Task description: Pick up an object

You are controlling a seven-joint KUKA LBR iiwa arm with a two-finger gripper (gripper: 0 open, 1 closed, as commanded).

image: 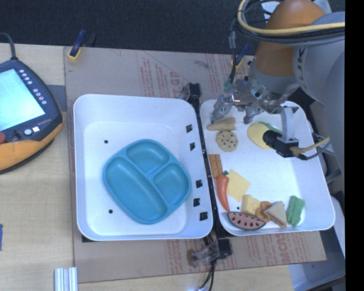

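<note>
- Arm reaches in from 3 o'clock; gripper [236,109] sits low over the far end of the right bin [315,180], fingers spread, nothing between them.
- Left finger tip is touching or just above a tan bread-like piece [222,125]; can't tell which from this angle.
- That tan piece lies at about 7 o'clock from the gripper centre, just beside it, long axis running roughly 9-to-3 across the bin.
- Cookie [227,140] lies right behind it at 6 o'clock, round, so no axis to align to.
- Yellow lemon-ish piece [259,134] is at about 5 o'clock from the gripper, with a black fitting [279,144] overlapping its right side.
- Rest of the toy food is well apart at the near end: carrot [222,190], cheese wedge [237,183], watermelon slice [246,220], green piece [295,210].
- Left bin [88,162] has a blue divided plate [147,180].
- My read: the tan piece is the likely target. The fingers look off-centre of it, so a small shift toward 7 o'clock is needed before closing, or it clips the edge.
</note>
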